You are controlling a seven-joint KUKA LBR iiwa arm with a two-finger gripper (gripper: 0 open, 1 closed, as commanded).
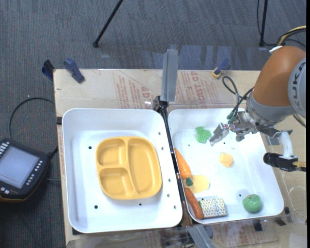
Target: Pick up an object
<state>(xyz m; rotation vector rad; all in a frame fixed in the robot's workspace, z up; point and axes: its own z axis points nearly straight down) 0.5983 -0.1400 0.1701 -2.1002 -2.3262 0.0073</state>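
Two white bins (pixel 75 138) sat side by side. One yellow divided plate (pixel 128 167), two carrots (pixel 183 164), one green apple (pixel 252 203), one patterned box (pixel 213 207).

The right bin (pixel 264 161) holds a scatter of small toys. Up near its far wall lies a small green leafy piece (pixel 203 134). Toward the middle sits a little yellow lump (pixel 226 160). Along the bin's left wall a carrot (pixel 183 164) lies slantwise, orange with a green tip, and a flat pale yellow piece (pixel 199 182) rests just beside that tip. In the near left corner a second orange carrot (pixel 193 202) touches a small patterned box (pixel 213 207). A green apple (pixel 252 203) sits in the near right corner.
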